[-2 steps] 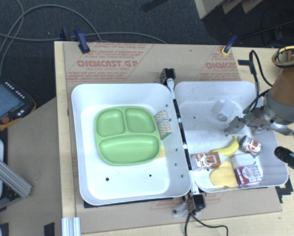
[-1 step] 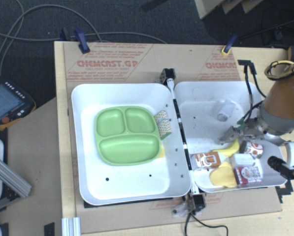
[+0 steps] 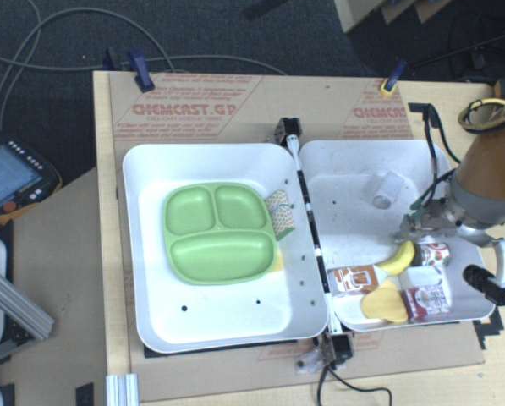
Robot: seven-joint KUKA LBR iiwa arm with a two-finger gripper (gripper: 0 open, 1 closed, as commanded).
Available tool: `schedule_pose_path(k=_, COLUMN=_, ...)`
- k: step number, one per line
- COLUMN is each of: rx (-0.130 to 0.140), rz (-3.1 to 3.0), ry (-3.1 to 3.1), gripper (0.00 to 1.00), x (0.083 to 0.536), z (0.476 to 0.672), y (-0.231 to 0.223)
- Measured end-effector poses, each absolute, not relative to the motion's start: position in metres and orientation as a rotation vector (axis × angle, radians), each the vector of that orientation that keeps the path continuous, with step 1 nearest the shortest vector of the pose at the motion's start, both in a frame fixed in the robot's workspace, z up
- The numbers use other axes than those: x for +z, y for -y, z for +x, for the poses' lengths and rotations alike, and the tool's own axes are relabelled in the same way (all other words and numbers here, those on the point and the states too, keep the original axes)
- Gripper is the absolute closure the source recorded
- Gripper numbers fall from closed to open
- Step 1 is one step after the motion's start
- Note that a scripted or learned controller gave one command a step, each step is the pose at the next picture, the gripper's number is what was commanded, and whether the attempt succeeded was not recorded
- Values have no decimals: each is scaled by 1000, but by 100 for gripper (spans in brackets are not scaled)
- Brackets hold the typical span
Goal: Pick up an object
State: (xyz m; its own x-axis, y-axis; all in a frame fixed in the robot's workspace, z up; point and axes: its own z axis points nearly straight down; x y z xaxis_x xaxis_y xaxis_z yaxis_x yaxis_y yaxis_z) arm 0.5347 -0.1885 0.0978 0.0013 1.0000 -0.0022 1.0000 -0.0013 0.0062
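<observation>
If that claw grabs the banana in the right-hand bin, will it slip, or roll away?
The banana is curved and smooth-skinned, so narrow fingers could probably slide off it. It seems unlikely to roll far: the curve resists that, and packets lie close beside it. It looks small, probably light. The gripper sits just above it.

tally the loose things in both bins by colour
Green: 1, the divided plate in the left bin
Patterned: 1, small packet beside that plate
Yellow: 2, banana and a flat yellow piece in the right bin
Clear or whitish: 1, cup
Red and white: 3, packages
Total: 8
</observation>
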Motion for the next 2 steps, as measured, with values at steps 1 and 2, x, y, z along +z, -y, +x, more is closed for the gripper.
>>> schedule_pose_path(k=1, rx=5, rz=2217, ry=-2222, gripper=100, x=85, z=584, y=100)
schedule_pose_path(k=2, rx=1, rz=2219, ry=-2221, gripper=100, x=185, z=553, y=38)
